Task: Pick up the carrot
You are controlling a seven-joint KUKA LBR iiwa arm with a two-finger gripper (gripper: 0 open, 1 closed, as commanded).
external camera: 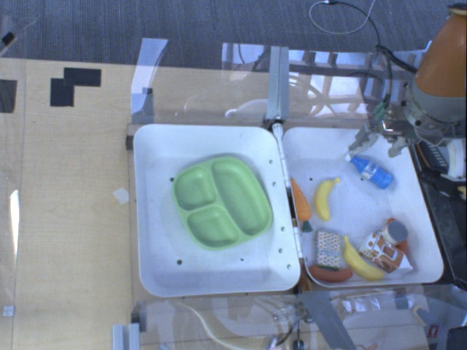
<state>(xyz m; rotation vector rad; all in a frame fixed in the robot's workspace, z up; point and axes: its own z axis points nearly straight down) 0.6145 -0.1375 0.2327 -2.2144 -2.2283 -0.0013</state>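
Camera view: the pincer (pixel 376 142) hangs with fingers apart over the back of the right bin (pixel 430 250), near a blue bottle (pixel 372 172).
Carrot (pixel 300 202) lies along the left wall of this bin, just beside a small banana (pixel 323 197); I think the pincer should come down from above, across the carrot's middle, one finger between carrot and banana.

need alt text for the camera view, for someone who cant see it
A grey robot arm's two-finger gripper hangs open over the right white bin, above a small blue bottle and far from the orange carrot lying against that bin's left wall. Two yellow bananas and a red sausage share that bin; the left white bin holds a green divided plate.
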